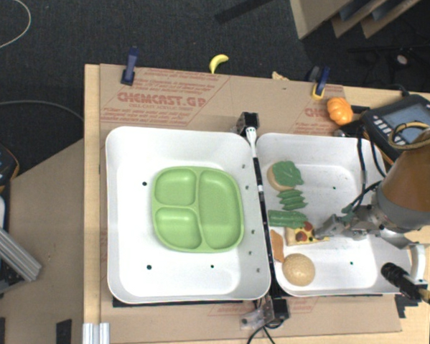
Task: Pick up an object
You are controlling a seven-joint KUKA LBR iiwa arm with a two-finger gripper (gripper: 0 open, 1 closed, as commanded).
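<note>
A: Why is the tray (199, 208) lying alone in the left bin (119, 220)?

B: It is taking up the middle there, leaving a bare white border on all 4 sides. The food is all sitting in the right bin (332, 271), crowded against its left wall, so that is where a pick is likely aiming.

A: And the arm (408, 188)?

B: It is reaching in from the right, low over that bin. The gripper (330, 228) is hanging just right of the small pieces (303, 235); nothing is showing between its fingers, and I cannot tell how far apart they are.

A: Room to move?

B: The right half of that bin is lying open. The bun (298, 268) is sitting near the near wall, the cookie (281, 177) farther back, the green pieces (291, 200) between them.
</note>
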